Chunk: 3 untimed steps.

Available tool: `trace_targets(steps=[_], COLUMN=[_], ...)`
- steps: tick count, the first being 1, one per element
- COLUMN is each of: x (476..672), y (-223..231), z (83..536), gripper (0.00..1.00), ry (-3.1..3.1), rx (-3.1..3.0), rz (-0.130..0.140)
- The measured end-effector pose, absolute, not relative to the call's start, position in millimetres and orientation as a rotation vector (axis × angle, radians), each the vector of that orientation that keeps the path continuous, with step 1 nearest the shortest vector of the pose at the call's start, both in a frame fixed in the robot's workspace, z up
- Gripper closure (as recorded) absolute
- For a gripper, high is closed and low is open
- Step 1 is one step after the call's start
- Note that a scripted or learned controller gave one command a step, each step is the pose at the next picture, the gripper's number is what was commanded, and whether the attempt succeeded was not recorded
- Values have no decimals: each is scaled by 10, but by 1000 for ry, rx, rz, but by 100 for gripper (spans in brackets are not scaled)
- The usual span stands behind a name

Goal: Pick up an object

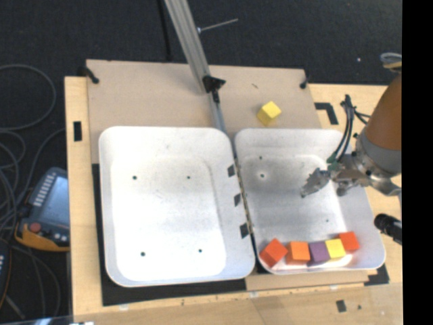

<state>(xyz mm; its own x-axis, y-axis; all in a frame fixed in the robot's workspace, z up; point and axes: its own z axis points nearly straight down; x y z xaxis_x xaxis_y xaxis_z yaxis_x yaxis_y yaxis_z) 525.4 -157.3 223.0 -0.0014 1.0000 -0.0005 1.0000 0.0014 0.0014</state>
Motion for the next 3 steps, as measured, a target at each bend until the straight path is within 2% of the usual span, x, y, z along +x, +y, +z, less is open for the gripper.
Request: trace_targets(steps=[1,2,3], x=[5171,4949,4906], y=[-806,-228,650], z=[3168,1922,1962], gripper=[0,0,0], ry=[2227,2232,2235], rx=[2206,2219,2212], rz=[12,-7,3])
